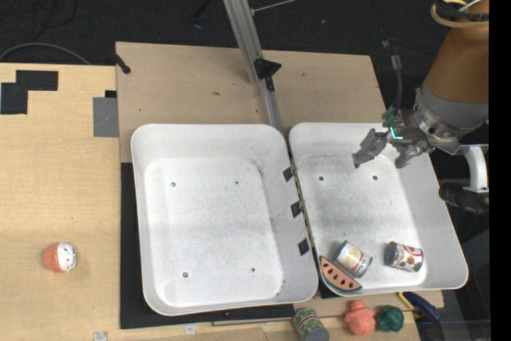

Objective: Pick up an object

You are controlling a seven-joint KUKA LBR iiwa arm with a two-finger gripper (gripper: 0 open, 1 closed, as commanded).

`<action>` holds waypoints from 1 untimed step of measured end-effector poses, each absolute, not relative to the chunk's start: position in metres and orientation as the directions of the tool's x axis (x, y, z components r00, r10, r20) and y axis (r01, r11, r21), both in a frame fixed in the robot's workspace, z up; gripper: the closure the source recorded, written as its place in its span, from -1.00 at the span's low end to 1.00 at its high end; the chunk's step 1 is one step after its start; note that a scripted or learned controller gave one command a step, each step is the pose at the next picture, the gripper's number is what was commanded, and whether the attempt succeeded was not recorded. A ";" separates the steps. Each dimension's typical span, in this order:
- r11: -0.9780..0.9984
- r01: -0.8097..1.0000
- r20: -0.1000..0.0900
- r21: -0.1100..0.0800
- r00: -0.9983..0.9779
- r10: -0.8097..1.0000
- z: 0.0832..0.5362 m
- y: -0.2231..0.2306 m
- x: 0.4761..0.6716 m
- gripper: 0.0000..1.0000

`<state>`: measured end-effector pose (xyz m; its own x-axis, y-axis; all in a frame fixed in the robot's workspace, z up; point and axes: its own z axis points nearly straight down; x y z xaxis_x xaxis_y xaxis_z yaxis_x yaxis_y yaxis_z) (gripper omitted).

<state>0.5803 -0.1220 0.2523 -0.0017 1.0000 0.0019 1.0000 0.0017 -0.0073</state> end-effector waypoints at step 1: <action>-0.001 1.000 0.001 -0.003 0.001 1.000 0.254 -0.123 0.581 -1.00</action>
